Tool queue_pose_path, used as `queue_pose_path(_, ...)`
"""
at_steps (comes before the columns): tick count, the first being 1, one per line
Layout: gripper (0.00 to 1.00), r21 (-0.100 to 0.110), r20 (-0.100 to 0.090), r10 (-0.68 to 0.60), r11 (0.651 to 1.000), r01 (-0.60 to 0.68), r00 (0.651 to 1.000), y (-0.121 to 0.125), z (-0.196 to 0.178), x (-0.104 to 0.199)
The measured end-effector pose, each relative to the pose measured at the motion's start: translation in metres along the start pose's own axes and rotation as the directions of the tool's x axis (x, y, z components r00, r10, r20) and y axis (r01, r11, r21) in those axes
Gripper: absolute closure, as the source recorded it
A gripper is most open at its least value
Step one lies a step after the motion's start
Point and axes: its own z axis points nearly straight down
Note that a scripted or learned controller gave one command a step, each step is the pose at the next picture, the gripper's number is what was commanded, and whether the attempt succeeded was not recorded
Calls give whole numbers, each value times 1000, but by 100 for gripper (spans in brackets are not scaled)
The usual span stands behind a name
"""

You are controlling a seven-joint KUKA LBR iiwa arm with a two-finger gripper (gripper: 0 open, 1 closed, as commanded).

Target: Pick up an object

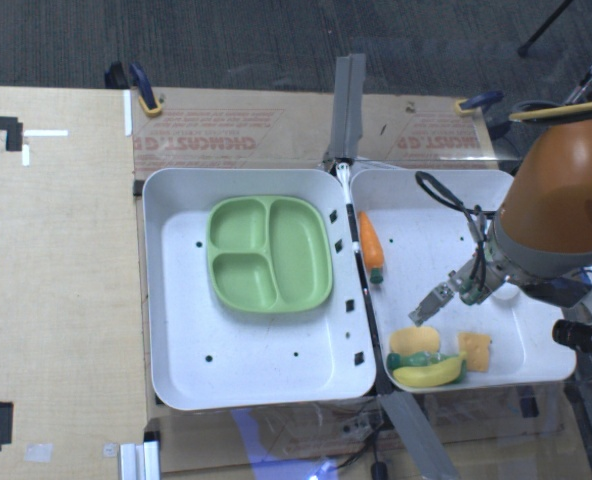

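Note:
The right bin (416, 203) holds an orange carrot (372, 244) with a green stem end, lying along its left wall. At its front edge lie a yellow banana (426, 372), a pale yellow rounded piece (415, 341) just behind the banana, and a small orange-yellow block (475, 351). My gripper (425, 313) reaches in from the right and slants down-left. Its tip hovers just above and behind the pale yellow piece. Nothing shows held in it.
A green divided plate (270, 254) sits in the left bin (176, 298). A grey divider bar (348, 108) runs between the bins at the back. Black cables (451, 198) loop from the wrist over the right bin. The arm's orange band (561, 193) overhangs its right side.

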Motion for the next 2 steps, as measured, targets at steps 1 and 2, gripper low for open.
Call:
queue_pose_path(1,100,-1,1,4,1000,-4,1000,0,-9,-2)
queue_pose_path(2,0,-1,1,4,1000,-4,1000,0,-9,-2)
